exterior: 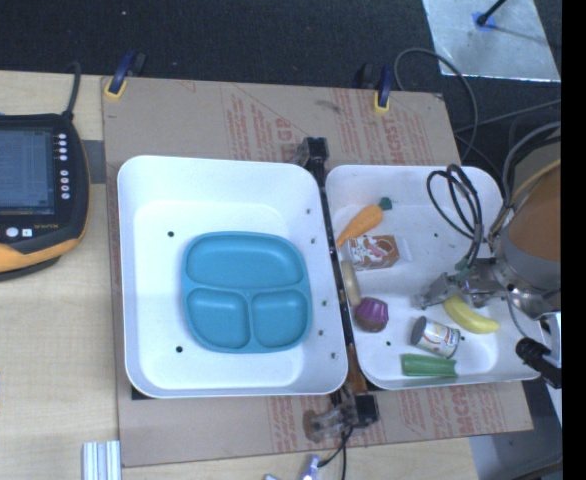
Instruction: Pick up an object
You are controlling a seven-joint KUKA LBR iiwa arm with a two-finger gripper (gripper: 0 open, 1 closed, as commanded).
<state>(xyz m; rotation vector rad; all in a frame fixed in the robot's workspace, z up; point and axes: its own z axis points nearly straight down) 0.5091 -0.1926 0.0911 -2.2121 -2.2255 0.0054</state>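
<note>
The grey metal gripper [451,290], its fingers' state impossible to tell, hovers just at nine o'clock of the curved yellow banana [470,315] in the right shallow white bin [413,183].

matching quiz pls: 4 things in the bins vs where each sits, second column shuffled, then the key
Things:
1. divided plate
2. carrot
3. banana
4. green vegetable

Places:
A. near edge of the right bin, in front of the small can
B. far left part of the right bin, above the snack packet
C. middle of the left bin
D. right side of the right bin, just under the claw

Pairs: 1-C, 2-B, 3-D, 4-A
</note>
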